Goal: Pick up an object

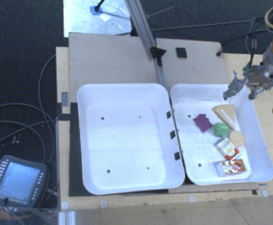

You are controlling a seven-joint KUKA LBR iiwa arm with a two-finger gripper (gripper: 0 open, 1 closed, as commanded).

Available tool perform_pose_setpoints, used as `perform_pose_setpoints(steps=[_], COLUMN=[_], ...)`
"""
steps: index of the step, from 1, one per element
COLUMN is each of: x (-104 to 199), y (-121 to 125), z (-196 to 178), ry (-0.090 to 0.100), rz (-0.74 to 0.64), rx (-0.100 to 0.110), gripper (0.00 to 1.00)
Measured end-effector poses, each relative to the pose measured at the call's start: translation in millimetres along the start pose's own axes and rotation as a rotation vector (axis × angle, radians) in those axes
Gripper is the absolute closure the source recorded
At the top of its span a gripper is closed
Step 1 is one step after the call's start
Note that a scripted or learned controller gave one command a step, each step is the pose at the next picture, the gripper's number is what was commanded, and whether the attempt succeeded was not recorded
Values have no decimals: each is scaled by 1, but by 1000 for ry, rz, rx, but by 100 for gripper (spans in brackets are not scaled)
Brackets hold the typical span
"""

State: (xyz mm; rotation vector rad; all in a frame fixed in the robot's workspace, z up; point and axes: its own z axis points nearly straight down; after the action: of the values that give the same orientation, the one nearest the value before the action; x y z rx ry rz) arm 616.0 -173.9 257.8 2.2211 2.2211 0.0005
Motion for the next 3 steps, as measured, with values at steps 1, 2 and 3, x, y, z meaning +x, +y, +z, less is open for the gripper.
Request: perform_pose_setpoints(steps=[1,2,3], x=[52,30,68], y=[-32,41,-41], z=[143,-6,74], ry=[2,-2,1], rz=[-3,-1,-1], rx=[8,-9,6], gripper=[0,0,0])
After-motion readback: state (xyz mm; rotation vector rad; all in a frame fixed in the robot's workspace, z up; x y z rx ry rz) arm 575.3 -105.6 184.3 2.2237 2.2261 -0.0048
